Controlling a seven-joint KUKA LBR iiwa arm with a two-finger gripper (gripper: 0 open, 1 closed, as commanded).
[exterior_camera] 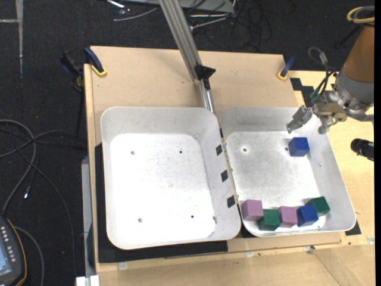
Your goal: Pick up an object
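White plastic bins, two, shallow, side by side on a pale wooden bench (250,70)

Left bin (113,159): speckled floor, a few small dark dots on it, no blocks seen inside

Right bin (262,165): holds six small blocks
- blue block (299,146), alone in the upper right part of the floor, well apart from the others
- row along the near rim, left to right: purple block (252,209), green block (271,218), second purple block (289,215), second blue block (308,214), second green block (321,205); neighbours in this row touch or nearly touch

Arm (360,64): grey with an orange band, enters from the right above the far right corner of the right bin

Gripper (313,121): poised over the right bin's upper right corner, just above and beside the lone blue block; jaws spread apart, nothing between the two fingers (297,121); blue block lies on the bin floor, apart from the fingertips

Metal rail (181,31): slanted, running from the top of the view down to the seam between the bins

Clamps (95,62): blue and yellow, at the far corners of the bench
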